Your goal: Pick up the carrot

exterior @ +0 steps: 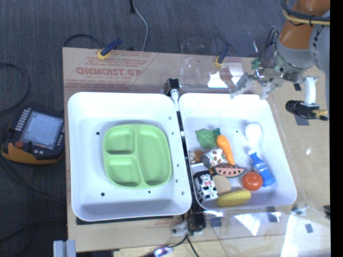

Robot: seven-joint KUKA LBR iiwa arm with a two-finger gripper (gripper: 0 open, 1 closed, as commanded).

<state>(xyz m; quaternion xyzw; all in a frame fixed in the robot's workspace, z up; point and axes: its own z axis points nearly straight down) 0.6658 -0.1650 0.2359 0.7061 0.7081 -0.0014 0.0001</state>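
The jaws (252, 85) hang at the end of the grey arm with its orange band (300, 25), over the far rim of the right bin (278, 116), near its far right corner. Two thin fingers splay apart there, so the jaws stand open with nothing between them.

The carrot (225, 148) lies well below and a little left of the jaws in the view, inside the right bin, orange with a green top, its tip pointing toward the near side. A green leafy vegetable (205, 137) sits just beside the carrot, on the side away from the arm. Nearer the camera than the jaws lie a white egg-like piece (252, 131), a blue bottle (261, 168), a tomato (252, 181), a watermelon slice (229, 171), a yellow banana (233, 198) and a black-and-white cow-patterned carton (206, 187), all crowded toward the bin's near end.

Far to the left of the jaws, the left bin (86, 159) holds a green divided plate (137, 155). Both bins rest on a brown worktop (107, 74) with red lettering, held by yellow-and-blue clamps (109, 48) at its far edge. Beyond and left of it is dark grey carpet (48, 15), crossed by black cables, with a teach pendant (33, 136) lying on it far left of the jaws.
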